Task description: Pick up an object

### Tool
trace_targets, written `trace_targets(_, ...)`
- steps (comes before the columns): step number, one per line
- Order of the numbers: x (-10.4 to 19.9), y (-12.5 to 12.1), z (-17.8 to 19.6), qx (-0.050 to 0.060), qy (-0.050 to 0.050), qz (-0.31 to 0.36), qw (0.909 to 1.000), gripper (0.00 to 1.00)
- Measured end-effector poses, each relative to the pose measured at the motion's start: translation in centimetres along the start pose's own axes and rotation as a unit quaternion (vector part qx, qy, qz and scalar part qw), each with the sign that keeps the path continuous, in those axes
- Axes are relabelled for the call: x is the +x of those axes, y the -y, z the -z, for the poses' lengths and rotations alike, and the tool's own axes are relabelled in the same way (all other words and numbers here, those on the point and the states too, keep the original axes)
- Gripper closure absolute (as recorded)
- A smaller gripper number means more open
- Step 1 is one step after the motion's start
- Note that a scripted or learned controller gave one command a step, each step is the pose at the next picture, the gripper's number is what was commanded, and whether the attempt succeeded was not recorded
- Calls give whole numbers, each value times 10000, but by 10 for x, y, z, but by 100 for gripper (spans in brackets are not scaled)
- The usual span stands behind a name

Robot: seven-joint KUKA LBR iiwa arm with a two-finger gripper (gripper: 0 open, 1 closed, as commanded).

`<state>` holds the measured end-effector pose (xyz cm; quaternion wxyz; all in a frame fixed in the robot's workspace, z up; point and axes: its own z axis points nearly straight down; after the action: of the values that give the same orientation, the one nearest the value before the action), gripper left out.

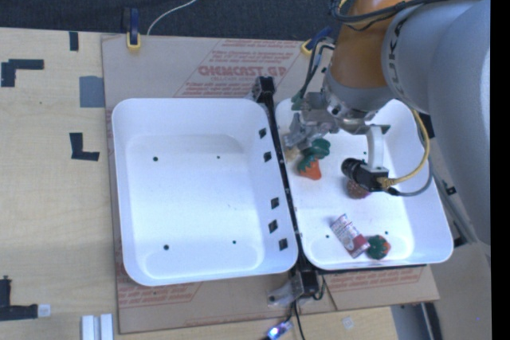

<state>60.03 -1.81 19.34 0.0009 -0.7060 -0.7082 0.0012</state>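
One small orange-and-green toy (312, 159) lies in my right bin (414, 251), just at five o'clock from the pincer (299, 131); whether the pincer is open or closed I cannot tell.

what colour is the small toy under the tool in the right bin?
Orange body with a green top, carrot-like; the camera view shows it near the right bin's left wall.
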Motion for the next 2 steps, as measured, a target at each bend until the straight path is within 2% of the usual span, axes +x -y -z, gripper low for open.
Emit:
trace_targets(1, -2, 57, 33, -4, -5, -17, 10000, 100)
trace_targets(2, 63, 48, 129, -60, -15, 32, 10000, 100)
